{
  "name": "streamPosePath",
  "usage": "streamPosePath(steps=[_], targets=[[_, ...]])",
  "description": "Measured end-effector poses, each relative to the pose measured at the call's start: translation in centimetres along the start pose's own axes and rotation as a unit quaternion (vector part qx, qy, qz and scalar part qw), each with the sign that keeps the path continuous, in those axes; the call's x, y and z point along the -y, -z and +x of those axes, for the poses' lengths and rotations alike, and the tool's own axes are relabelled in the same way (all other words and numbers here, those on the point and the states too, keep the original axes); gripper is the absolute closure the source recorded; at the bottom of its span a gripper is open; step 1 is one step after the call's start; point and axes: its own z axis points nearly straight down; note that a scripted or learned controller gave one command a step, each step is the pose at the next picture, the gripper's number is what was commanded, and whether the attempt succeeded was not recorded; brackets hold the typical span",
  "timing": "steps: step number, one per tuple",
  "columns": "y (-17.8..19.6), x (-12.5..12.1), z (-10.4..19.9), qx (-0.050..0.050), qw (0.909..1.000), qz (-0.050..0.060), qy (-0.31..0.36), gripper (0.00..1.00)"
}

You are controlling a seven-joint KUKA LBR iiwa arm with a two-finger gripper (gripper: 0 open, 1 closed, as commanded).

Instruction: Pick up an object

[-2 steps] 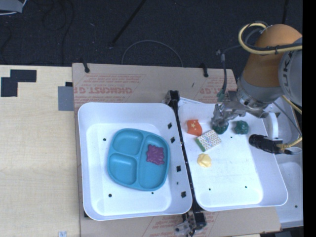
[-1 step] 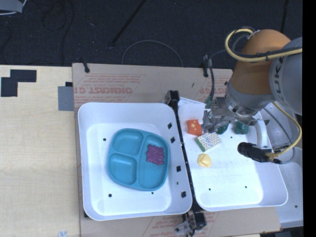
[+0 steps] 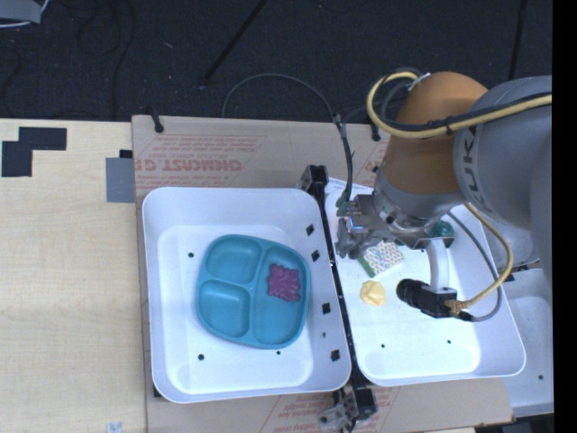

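Now, the gripper [image 3: 352,235] is low in the right bin [image 3: 491,354], close to its left wall. The orange-banded wrist crowds over it, so I cannot tell whether it is open or closed, or whether it has hold of anything.

Just beside it, toward the bin's middle, lies a small flat patterned piece [image 3: 384,258], white and dotted with a green edge, lying askew. Near that, a little further down the view, a rounded yellow lump [image 3: 372,292] sits alone on the smooth white floor.

Over in the left bin [image 3: 171,359] there's a glossy teal plate [image 3: 227,296], round-cornered and split into three compartments. A crinkly purple clump [image 3: 285,282] rests in the right-hand one.

Both bins stand on a cardboard sheet [image 3: 207,156] with reddish print. It lies on a pale wood-grain bench [image 3: 63,287], with dark carpet [image 3: 135,52] and loose cables beyond.
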Motion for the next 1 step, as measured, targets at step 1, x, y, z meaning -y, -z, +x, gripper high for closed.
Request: streamPosePath(steps=[1], targets=[[1.02, 1.91, 5.49, 0.0, 1.0, 0.0, 0.0, 1.0]])
